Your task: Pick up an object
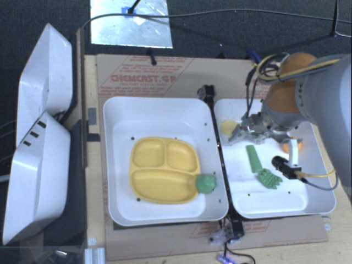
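Bins sit side by side on the bench, and the arm [308, 89] reaches in from the right over the right bin [242, 205]. Its gripper [240, 133] hangs low near the bin's upper left part, close to a small yellow piece [227, 127] that lies on the bin floor just beside the tip; whether the two touch, and whether the gripper is apart or together, I cannot tell. A green fork [260, 168] lies on the floor of the same bin, below the gripper and apart from it. In the left bin [118, 147] rests a yellow divided plate [163, 169], with a green ball [206, 183] touching its lower right edge.
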{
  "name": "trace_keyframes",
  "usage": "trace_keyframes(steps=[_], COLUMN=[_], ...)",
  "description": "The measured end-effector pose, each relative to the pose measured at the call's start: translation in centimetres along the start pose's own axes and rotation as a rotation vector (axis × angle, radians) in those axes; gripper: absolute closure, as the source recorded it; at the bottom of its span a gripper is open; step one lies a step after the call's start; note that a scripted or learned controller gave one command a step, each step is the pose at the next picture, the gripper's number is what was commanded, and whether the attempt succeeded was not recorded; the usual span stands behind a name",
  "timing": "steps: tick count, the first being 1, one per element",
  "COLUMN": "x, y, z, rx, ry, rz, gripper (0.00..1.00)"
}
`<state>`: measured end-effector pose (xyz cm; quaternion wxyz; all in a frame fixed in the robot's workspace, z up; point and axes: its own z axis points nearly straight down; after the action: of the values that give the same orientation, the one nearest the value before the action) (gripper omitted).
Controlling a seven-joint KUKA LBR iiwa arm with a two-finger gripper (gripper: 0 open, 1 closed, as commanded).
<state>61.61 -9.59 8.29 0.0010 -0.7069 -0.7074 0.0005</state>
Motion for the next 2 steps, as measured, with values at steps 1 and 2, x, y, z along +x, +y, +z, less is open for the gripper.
trace_keyframes(steps=[1, 2], x=[0.97, 0.87], y=[-0.93, -1.57], z=[-0.12, -0.10], rx=[-0.003, -0.002], ry=[-0.001, -0.001], rz=[0.000, 0.001], gripper=[0.00, 0.00])
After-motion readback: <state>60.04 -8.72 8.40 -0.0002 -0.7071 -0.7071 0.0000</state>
